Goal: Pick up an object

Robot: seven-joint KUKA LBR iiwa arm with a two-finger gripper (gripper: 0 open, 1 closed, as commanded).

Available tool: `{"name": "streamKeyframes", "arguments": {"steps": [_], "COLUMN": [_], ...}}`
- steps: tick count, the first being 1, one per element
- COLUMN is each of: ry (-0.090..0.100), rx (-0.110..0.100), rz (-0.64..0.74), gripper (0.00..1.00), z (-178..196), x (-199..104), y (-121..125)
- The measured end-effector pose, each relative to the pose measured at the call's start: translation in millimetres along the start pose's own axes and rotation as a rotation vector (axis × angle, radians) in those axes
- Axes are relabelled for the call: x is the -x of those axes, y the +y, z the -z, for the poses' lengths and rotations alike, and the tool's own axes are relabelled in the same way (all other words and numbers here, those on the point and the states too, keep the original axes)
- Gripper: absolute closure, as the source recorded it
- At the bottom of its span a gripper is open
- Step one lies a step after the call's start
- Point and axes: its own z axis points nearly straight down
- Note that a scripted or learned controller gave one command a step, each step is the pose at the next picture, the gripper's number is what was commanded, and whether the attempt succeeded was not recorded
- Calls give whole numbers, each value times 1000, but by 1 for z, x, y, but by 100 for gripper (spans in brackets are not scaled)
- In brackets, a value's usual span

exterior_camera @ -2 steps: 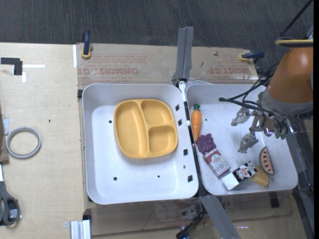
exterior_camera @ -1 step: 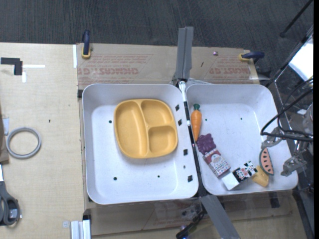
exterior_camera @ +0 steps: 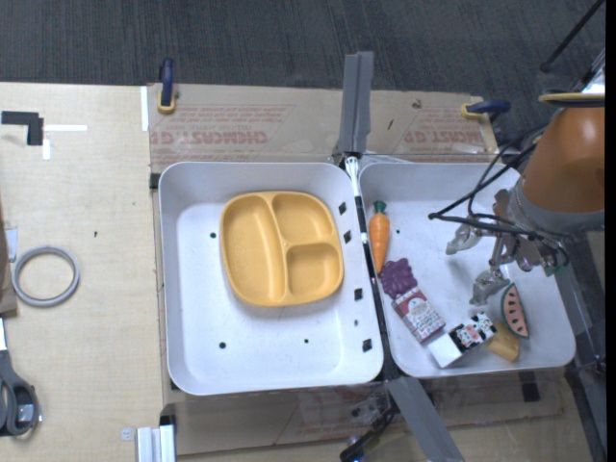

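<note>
The right bin point(exterior_camera: 423, 195) holds a carrot point(exterior_camera: 378, 237) by its left wall. Below the carrot lie purple grapes point(exterior_camera: 397, 276) and a red and white carton point(exterior_camera: 418, 317). A black and white cow-patterned toy point(exterior_camera: 472, 334), a watermelon slice point(exterior_camera: 515, 310) and a yellow piece point(exterior_camera: 503, 347) sit near the front right corner. My gripper point(exterior_camera: 474, 263) hangs over the right half of this bin, just above and left of the watermelon slice. It is open, with nothing between its fingers point(exterior_camera: 461, 241).
The left bin point(exterior_camera: 192, 354) holds a yellow divided plate point(exterior_camera: 282, 247). Left of the bins, on the wooden bench, lie a grey tape ring point(exterior_camera: 42, 275) and scissors point(exterior_camera: 16, 404). Cables run from the arm's wrist point(exterior_camera: 568, 162) above the right bin.
</note>
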Motion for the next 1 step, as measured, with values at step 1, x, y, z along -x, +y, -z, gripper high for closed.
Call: {"name": "streamKeyframes", "arguments": {"steps": [1], "ry": [-2], "rx": [0], "rz": [-74], "gripper": [0], "z": [26], "x": [52], "y": [64]}}
